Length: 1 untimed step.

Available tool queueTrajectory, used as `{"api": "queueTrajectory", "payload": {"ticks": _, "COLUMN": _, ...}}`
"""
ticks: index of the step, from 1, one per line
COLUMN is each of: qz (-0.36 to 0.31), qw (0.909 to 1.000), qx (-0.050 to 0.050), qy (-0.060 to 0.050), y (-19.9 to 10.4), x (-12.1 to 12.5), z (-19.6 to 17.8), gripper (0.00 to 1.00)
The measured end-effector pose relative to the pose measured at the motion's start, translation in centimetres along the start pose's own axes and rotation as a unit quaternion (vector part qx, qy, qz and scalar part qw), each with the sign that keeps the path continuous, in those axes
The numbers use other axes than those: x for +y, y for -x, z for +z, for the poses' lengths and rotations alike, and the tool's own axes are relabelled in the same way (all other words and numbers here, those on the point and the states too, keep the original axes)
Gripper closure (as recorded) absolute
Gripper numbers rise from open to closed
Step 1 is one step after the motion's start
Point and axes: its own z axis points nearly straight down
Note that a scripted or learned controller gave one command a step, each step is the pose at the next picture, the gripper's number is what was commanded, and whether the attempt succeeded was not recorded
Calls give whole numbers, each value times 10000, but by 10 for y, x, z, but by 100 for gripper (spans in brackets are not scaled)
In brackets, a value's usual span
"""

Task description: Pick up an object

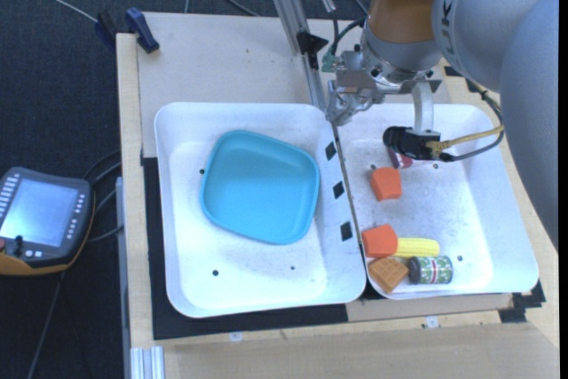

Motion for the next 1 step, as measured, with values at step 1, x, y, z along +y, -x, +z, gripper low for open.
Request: {"api": "queueTrajectory", "payload": {"ticks": 1, "qz": 7, "qw": 10000, "qx": -3, "qy": -8, "y": -48, "x": 4, "z": 10, "gripper": 100}}
